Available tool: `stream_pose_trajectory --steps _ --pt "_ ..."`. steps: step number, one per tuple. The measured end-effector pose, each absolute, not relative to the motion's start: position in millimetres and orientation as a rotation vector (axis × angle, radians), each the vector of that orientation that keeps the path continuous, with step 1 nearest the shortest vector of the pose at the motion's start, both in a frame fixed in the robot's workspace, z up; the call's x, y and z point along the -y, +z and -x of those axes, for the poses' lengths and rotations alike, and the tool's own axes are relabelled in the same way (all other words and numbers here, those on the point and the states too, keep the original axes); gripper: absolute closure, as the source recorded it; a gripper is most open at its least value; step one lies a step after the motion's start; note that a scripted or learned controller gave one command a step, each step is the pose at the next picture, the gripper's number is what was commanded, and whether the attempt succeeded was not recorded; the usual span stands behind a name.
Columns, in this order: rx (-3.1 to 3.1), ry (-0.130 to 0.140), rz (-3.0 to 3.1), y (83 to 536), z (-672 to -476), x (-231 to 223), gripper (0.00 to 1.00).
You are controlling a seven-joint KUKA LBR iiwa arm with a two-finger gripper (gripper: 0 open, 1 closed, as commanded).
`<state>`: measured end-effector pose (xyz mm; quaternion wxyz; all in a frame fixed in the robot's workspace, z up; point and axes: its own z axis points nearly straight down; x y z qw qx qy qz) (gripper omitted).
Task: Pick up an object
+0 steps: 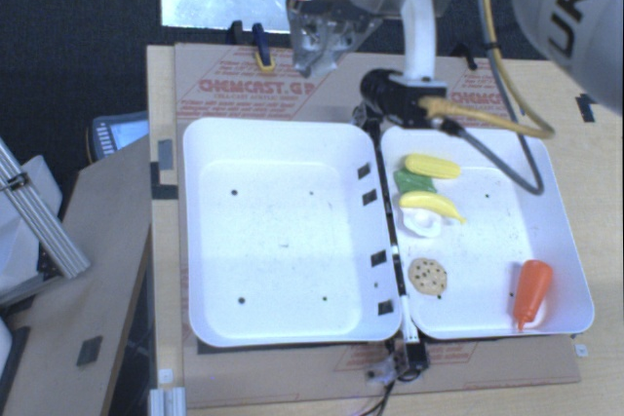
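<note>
Approach step, nothing grasped. Hand [314, 49] raised over desk's far edge; jaw state cannot be told. Orange plastic carrot [531, 291] lies in right shallow white bin [570, 239], near corner. Next: traverse, descend

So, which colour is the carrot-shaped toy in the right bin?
Orange, seen in the camera view: carrot-shaped toy, right bin.

The right bin [565, 239] holds a yellow corn cob [433, 167] lying over a green piece [413, 181], with a banana [432, 206] just below resting on a white item [422, 223]. A speckled cookie [427, 277] lies flat near the bin's left wall. An orange carrot [531, 291] lies toward the front right corner, well apart from the others.
</note>
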<state>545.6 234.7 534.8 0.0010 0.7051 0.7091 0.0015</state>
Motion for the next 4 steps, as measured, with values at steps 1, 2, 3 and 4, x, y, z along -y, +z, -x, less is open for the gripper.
stream_pose_trajectory --steps 1,2,3,4 --pt "-2.227 0.004 -2.214 535.0 -544.7 -234.4 0.00" --pt "-2.229 0.007 -2.211 546.3 -544.9 -234.5 1.00" --pt "-2.229 0.007 -2.211 546.3 -544.8 -234.5 0.00" --pt "-2.230 0.011 -2.209 557.6 -545.1 -234.8 1.00"
